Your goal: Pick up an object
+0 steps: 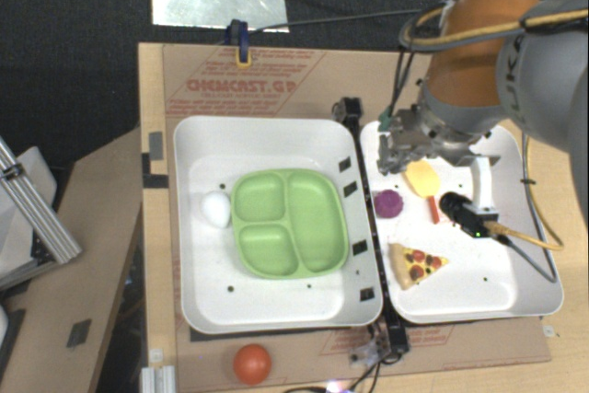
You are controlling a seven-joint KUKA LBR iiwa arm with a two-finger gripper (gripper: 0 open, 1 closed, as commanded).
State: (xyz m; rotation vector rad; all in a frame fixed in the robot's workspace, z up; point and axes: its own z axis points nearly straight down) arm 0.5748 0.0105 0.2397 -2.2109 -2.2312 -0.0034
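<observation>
Left bin (267,135): green divided tray (290,221) takes the middle, white ball (216,209) at its left edge; bare floor along far and near walls. Right bin (529,290): arm (488,51) overhangs the far half; yellow piece (423,178), purple lump (388,203), red stick (433,209) and pizza slice (419,263) crowd the left side. Near right corner open.

Left bin (267,143): green three-compartment tray (262,198) lying flat near the middle, open side up. A small white ball (216,209) sits just beside its left edge. Right bin (497,281): purple round piece (388,203) close to the left wall. Just right of it is a yellow piece (422,178) on a red stick, tilted, stick end toward the front. Pizza slice (418,264) lies flat nearer the front, tip aimed right.
</observation>
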